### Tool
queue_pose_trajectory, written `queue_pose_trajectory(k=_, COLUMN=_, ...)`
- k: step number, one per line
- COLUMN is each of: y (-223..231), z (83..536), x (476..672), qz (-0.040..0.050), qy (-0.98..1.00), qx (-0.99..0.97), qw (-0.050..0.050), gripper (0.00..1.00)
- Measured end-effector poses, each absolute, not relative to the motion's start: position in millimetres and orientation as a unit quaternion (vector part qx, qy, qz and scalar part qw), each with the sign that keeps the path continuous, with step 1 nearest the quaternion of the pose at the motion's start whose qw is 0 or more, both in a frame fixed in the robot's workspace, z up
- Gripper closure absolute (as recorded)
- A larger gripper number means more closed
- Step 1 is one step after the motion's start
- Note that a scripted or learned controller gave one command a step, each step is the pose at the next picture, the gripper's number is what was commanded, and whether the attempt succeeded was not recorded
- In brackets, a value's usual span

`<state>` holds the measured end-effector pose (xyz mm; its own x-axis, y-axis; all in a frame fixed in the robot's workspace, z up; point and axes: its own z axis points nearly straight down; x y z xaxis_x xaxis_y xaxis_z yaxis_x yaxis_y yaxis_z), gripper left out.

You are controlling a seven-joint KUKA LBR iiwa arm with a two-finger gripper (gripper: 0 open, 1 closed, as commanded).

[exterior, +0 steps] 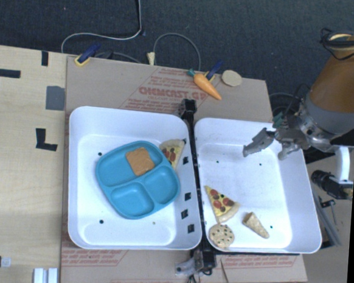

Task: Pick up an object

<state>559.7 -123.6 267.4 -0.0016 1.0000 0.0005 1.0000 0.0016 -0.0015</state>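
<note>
My gripper (269, 149) hangs over the far right part of the right bin (296, 178), open, with nothing between its fingers. Toward the bin's near side lie a pizza slice (221, 202), a round cookie (221, 235) and a pale wedge (257, 225), all well apart from the gripper. The left bin (81, 161) holds a blue divided plate (133, 189) with a brown toast square (140, 161) on it. A second pizza slice (173, 150) lies by the plate's far right corner.
Behind the bins, on the cardboard sheet, lie a toy carrot (207, 86) and a small beige disc (232, 79). A black divider (190, 169) runs between the bins. Cables loop at the back.
</note>
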Motion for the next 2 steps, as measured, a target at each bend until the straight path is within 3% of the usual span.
queue_pose_trajectory(k=1, y=-127, z=185, x=525.3, qz=0.0031, qy=-0.707, qx=-0.707, qw=0.004, gripper=0.0)
queue_pose_trajectory(k=2, y=-94, z=82, x=501.7, qz=0.0002, qy=-0.707, qx=-0.707, qw=-0.003, gripper=0.0)
